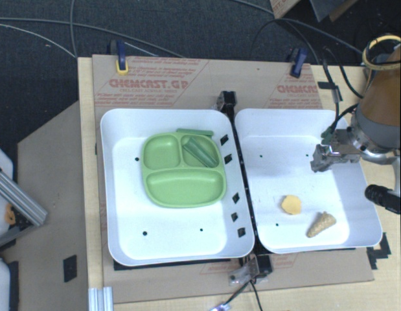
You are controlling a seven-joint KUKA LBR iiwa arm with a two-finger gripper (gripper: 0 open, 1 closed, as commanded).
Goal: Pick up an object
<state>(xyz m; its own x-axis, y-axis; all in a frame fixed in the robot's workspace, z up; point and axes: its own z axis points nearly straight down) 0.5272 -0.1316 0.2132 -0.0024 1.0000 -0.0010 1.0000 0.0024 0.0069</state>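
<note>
A single fixed camera is mounted above the counter [155,76], angled downward at a slant. It stands far enough back to frame both white bins, the left bin [122,225] and the right bin [355,225], plus the surrounding dark floor [45,83].

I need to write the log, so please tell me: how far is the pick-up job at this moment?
Nothing looks picked up yet. The yellow round piece and the beige cone lie in the right bin; the green divided plate sits in the left bin. The gripper hovers over the right bin, apart from both pieces. Descending, grasping and lifting remain.
</note>
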